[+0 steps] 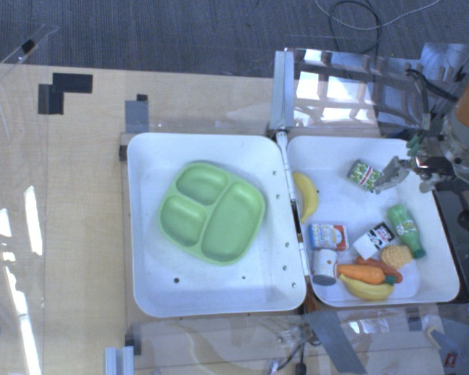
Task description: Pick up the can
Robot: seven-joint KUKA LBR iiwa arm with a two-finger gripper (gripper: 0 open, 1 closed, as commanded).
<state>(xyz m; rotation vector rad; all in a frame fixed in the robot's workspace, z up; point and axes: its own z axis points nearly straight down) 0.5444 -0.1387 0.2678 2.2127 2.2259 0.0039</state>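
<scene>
With its fingers apart and holding nothing, the claw (pixel 406 172) hovers far from the can (pixel 324 266), which lies wedged among a carton (pixel 327 236) and carrot (pixel 370 273), so a descent could snag neighbours.

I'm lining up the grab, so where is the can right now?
The can lies in the right bin, near its front left corner, just below the small carton and left of the carrot.
</scene>
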